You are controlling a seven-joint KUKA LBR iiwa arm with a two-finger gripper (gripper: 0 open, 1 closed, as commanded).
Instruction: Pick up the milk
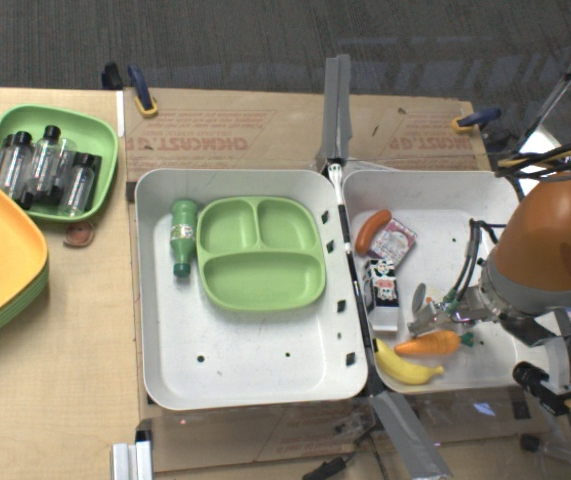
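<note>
The milk (382, 293) is a small white and black carton lying in the right bin (485, 200), close to its left wall. My gripper (424, 311) hangs low over that bin, just right of the carton and apart from it. Its fingers look open with nothing between them. The grey arm with its orange band (550, 248) reaches in from the right. An orange carrot (433, 344) lies directly below the gripper.
A yellow banana (405, 366) lies at the right bin's front left. A red sausage (372, 230) and a pink packet (394, 240) sit behind the milk. The left bin (255, 368) holds a green divided plate (261, 253) and a green bottle (182, 236).
</note>
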